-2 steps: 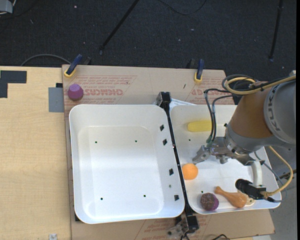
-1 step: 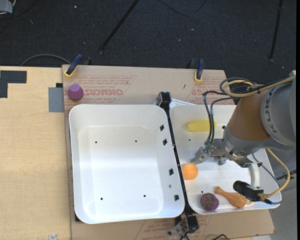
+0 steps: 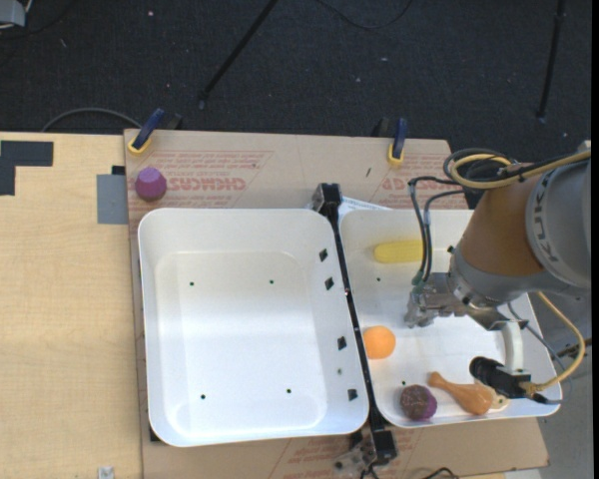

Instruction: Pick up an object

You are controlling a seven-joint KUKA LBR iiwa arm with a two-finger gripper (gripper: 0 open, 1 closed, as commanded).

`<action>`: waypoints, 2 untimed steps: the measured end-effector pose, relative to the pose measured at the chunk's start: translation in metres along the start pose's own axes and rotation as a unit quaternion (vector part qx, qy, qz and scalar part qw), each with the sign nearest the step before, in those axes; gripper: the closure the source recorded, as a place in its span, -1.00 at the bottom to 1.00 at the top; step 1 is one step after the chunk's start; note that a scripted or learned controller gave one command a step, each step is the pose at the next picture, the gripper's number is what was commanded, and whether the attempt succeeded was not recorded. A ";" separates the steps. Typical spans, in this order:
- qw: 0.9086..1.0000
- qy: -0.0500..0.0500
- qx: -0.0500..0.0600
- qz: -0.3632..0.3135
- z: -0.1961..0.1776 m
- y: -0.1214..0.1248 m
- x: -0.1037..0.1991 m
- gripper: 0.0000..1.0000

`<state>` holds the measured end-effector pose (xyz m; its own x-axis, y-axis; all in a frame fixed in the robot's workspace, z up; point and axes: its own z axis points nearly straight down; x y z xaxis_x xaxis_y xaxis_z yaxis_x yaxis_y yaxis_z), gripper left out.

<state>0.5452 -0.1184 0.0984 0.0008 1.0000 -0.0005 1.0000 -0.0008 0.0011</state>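
Four small things lie in the right bin (image 3: 384,297). A yellow oblong piece (image 3: 396,252) lies crosswise near its far wall. An orange ball (image 3: 378,342) sits by its left wall, and a dark purple ball (image 3: 417,402) at its near rim. A tan drumstick shape (image 3: 461,392) lies flat just beside that ball.

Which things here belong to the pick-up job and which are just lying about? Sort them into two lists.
Belong to the job:
end effector
right bin, and in it: yellow piece, orange ball, dark purple ball, tan drumstick-shaped piece

Lying about:
purple knob, on the cardboard outside the bins
corner clamp
second clamp
left bin
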 end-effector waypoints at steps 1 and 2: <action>1.000 0.000 -0.001 0.000 -0.043 -0.004 -0.004 1.00; 1.000 0.000 -0.001 0.000 -0.089 0.004 0.000 1.00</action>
<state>0.5491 -0.1181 0.1877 -0.0002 1.0000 -0.0005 1.0000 0.0002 0.0038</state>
